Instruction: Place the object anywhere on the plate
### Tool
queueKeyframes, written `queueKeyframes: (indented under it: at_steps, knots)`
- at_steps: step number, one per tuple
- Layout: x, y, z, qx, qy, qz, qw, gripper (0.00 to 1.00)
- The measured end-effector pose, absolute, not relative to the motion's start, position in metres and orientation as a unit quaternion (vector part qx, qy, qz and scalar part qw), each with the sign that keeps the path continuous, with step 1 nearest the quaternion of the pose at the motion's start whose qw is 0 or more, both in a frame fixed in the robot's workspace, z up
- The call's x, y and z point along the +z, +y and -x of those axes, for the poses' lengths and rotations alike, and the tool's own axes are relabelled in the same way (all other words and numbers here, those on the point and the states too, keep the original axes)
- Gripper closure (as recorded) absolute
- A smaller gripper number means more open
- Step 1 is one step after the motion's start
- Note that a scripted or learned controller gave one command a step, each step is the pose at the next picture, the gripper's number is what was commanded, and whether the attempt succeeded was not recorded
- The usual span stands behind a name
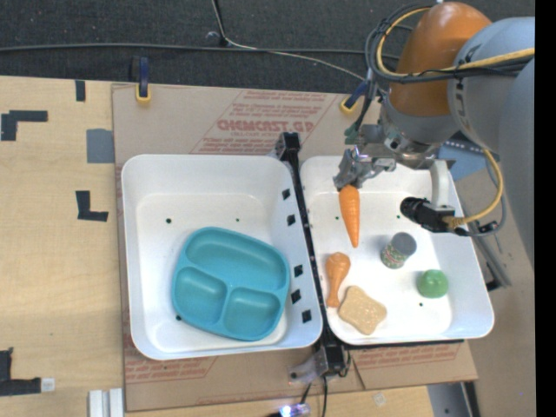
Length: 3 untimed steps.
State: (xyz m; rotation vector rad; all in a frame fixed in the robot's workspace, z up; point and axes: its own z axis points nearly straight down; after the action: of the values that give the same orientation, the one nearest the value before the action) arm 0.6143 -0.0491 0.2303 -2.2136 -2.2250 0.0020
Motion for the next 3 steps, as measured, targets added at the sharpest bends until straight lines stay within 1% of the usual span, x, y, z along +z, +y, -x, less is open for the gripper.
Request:
queueKeyframes:
  at_steps: [1, 3]
  knots:
    - [0.234, -0.001, -0.598, 0.0004, -0.709, 0.705, 0.001, 1.00]
    - [0.236, 0.103, -0.577, 0.0009, -0.709, 0.705, 0.001, 1.00]
